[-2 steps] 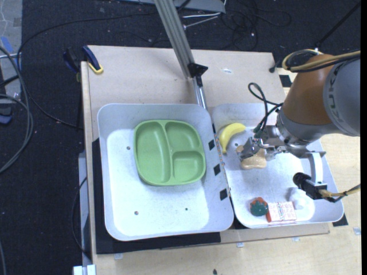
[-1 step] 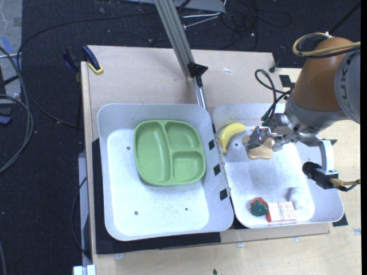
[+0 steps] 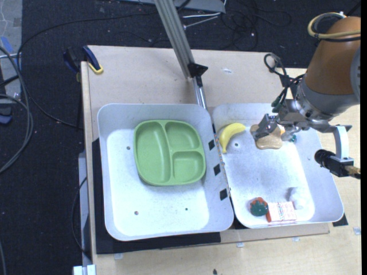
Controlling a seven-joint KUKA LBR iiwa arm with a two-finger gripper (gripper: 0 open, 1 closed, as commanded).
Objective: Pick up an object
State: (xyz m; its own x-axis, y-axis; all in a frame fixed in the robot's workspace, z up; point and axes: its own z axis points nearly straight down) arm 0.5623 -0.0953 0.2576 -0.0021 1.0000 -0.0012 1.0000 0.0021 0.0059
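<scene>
two bins sit side by side on the surface point(image 3: 143, 79). a divided plate point(image 3: 170, 152) lies in the left bin point(image 3: 126, 211), toward its far half. in the right bin point(image 3: 321, 176), a banana point(image 3: 230, 134) rests near the far left corner, with a small tan object point(image 3: 269, 141) just to its right, under the tool point(image 3: 267, 128) of the arm, which reaches in from the right. near the front edge of that bin, a small round toy point(image 3: 258, 207) lies just left of a small carton point(image 3: 281, 212).
</scene>
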